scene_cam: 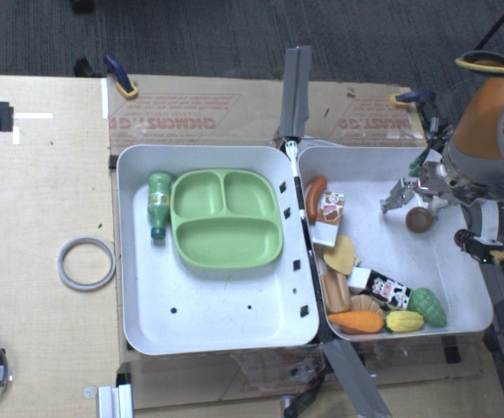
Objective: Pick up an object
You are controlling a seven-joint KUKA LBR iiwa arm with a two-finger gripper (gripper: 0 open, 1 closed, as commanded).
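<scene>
So the gripper is down in the right bin, fingers look spread, nothing clamped; a small brown ball sits just near of it; feels like the approach step; next it needs to centre over the ball and close.

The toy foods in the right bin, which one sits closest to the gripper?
The small brown ball, alone beside the gripper; the others cluster along the bin's left wall and front edge.

You look down at a slant from above the table, seeing both white bins whole from moderate height.
</scene>
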